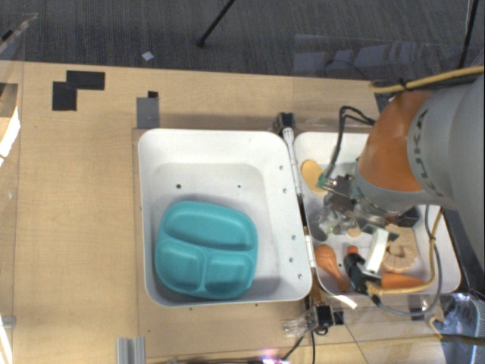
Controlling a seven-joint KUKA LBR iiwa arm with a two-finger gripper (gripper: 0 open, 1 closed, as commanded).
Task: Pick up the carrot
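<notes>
The carrot (402, 282) looks like a long orange piece lying along the front edge of the right bin (452, 279), partly behind the robot's cable. My gripper (334, 220) hangs low over the middle left of that bin, up and to the left of the carrot and apart from it. The grey arm and its orange band (390, 154) cover much of the bin.
A rounded orange item (326, 259) lies at the right bin's front left and a pale yellow item (309, 171) at its back left. A beige bread-like piece (402, 253) sits just above the carrot. The left bin (212, 146) holds a teal divided plate (205, 249).
</notes>
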